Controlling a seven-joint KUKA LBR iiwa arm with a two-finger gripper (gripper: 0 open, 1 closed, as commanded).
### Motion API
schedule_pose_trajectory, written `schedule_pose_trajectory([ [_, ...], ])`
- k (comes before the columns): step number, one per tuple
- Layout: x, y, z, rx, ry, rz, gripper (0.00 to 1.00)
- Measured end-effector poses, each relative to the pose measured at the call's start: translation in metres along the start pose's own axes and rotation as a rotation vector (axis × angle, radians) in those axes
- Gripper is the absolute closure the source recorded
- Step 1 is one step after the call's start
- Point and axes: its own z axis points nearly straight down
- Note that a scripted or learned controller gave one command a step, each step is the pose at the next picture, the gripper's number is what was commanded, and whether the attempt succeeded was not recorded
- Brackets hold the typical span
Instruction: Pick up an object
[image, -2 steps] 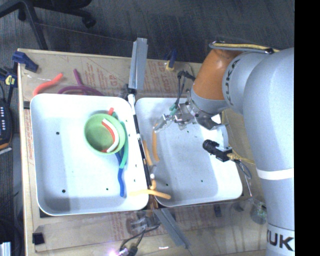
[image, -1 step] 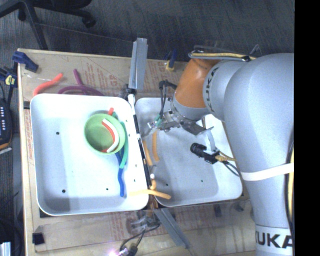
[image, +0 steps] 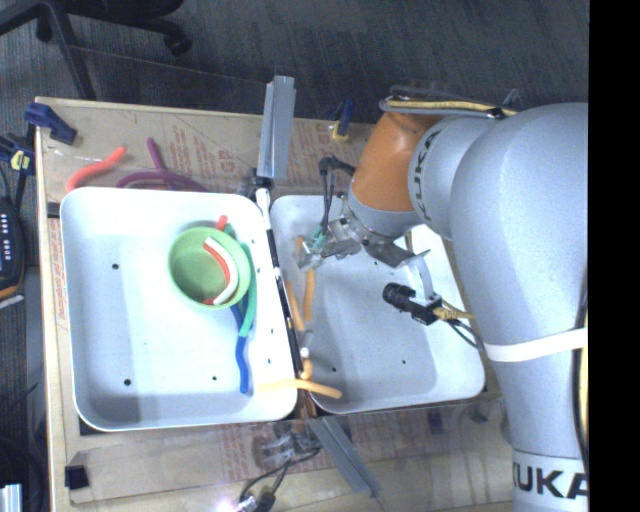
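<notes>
The gripper (image: 312, 248) sits at 10 o'clock in the right bin (image: 380, 385), low over the floor near the wall shared by the 2 bins. Its fingers are too small and blurred here, so whether they are parted or closed I cannot tell, and nothing can be made out between them.

Just below it, an orange stick (image: 308, 290) runs toward 6 o'clock along the bin's left side. At 7 o'clock a yellow piece (image: 300, 383) lies across the shared wall.

Over in the left bin (image: 110, 350), a green bowl (image: 205, 270) rests at 1 o'clock with a white-and-red strip (image: 232, 268) curled inside it. A blue handle (image: 243, 350) trails from the bowl toward 5 o'clock.

The arm (image: 520, 230) comes in from 3 o'clock, its orange band (image: 385, 165) above the wrist.
</notes>
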Motion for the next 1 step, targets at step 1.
schedule_pose_trajectory([
  [1,0.0234,0.0170,-0.0946,0.000,0.007,-0.061,1.00],
])
